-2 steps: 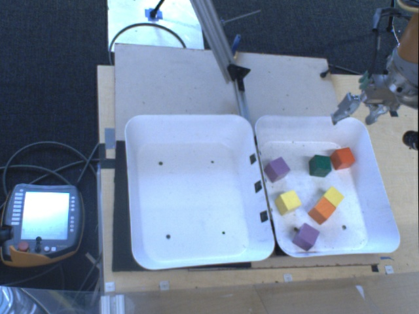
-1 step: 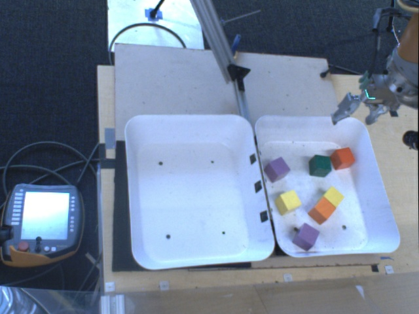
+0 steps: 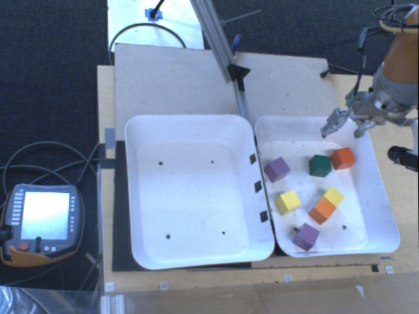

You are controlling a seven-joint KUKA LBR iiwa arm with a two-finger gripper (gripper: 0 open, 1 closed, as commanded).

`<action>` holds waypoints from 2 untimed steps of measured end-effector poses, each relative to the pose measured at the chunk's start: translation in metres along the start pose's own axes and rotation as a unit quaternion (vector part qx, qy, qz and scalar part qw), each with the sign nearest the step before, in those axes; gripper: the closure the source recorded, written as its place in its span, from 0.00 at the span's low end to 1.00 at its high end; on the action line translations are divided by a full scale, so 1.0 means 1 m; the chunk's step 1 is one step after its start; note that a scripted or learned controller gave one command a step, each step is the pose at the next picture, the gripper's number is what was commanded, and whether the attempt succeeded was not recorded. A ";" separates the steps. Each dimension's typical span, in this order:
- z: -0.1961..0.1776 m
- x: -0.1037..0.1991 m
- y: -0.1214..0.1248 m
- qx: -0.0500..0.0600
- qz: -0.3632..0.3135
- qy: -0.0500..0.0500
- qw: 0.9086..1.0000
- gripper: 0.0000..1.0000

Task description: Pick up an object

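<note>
My gripper [image 3: 346, 124] hangs with fingers spread wide and nothing between them, over the far edge of the right bin [image 3: 386, 231], high enough to choose a target. Nearest below sit the green block [image 3: 320, 165] and the red-orange block [image 3: 342, 157], touching each other, which could crowd a finger. The purple block [image 3: 276, 169] stands apart to the left, an easier pick. The left bin [image 3: 141, 195] lies beyond.
</note>
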State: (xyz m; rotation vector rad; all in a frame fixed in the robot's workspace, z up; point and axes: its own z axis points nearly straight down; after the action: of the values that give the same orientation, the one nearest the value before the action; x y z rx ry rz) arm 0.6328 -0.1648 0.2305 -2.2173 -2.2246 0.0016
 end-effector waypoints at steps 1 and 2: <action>0.053 0.010 0.003 0.000 -0.001 0.000 1.000 0.00; 0.101 0.015 -0.005 0.000 0.000 0.000 1.000 0.00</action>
State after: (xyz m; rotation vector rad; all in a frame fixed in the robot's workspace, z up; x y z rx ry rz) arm 0.6276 -0.1501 0.1296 -2.2175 -2.2240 0.0013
